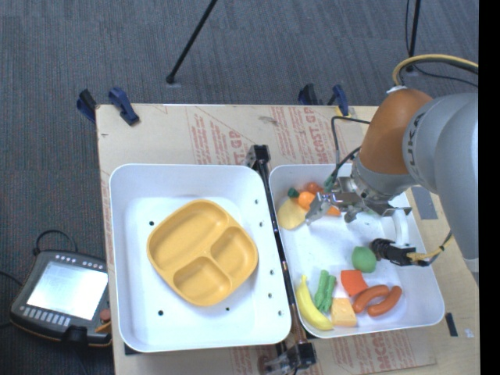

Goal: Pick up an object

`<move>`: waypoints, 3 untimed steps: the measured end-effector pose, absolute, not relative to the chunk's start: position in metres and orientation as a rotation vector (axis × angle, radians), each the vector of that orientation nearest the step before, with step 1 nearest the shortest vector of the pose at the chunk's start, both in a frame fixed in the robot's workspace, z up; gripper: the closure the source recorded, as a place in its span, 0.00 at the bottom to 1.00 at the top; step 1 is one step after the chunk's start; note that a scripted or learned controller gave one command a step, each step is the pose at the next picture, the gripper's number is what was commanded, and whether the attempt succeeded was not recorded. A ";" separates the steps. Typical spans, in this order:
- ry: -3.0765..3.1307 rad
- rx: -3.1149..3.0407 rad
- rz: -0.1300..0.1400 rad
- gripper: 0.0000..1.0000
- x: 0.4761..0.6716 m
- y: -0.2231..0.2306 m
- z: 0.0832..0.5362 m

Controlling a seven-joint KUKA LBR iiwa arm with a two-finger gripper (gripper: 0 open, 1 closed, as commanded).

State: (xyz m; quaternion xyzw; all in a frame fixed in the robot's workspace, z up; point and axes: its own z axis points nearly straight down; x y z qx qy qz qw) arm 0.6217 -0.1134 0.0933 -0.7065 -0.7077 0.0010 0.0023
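My gripper [331, 208] is low in the right bin [422, 319], at its upper left part, with its fingers spread open. Just left of it lie a small orange piece [306, 199], a red-orange piece [314, 187] and a pale yellow lemon-like fruit [290, 214]. A bit of orange shows between the fingertips, but nothing is clamped. A green ball [363, 258] lies below the gripper. At the bin's front sit a banana [310, 305], a green pod [324, 288], a red block [353, 281], a cheese wedge [344, 312] and sausages [377, 299].
The left bin [125, 209] holds a yellow divided plate [202, 251]. A black divider bar [269, 209] runs between the bins. The grey arm with its orange band [391, 135] covers the right bin's upper right corner. A teach pendant [62, 295] lies off the bench at the left.
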 end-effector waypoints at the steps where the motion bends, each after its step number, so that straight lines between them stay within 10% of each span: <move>1: -2.222 -2.221 0.003 0.00 0.645 -0.082 0.090; 2: -2.222 -2.218 0.002 1.00 0.645 -0.081 0.098; 3: -2.225 -2.219 0.000 1.00 0.645 -0.099 0.323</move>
